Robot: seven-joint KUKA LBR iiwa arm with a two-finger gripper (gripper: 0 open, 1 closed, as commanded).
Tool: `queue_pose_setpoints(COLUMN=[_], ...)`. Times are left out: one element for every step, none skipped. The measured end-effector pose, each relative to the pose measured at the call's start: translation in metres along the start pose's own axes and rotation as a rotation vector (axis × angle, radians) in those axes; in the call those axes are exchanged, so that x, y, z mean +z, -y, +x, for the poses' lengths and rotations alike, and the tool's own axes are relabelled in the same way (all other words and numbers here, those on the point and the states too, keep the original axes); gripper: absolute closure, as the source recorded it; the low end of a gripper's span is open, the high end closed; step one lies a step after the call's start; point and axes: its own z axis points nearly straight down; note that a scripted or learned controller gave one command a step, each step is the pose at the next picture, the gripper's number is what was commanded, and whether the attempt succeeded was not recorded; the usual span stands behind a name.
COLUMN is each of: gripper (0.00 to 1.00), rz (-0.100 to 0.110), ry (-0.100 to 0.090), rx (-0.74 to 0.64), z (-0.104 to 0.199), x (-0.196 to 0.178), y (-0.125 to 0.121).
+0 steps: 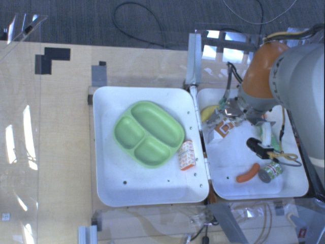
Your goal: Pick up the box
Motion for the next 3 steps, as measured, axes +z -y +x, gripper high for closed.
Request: queue_pose_setpoints(gripper=[0.00,0.00,1.00], rz=[0.001,-0.003,-0.009], ry=[-0.001,0.002,0.001], rx=[-0.050,0.007,0.004], z=[-0.016,-0.003,-0.001], x=[-0.002,-0.002,-0.013], y=[0.046,0.129,0.127])
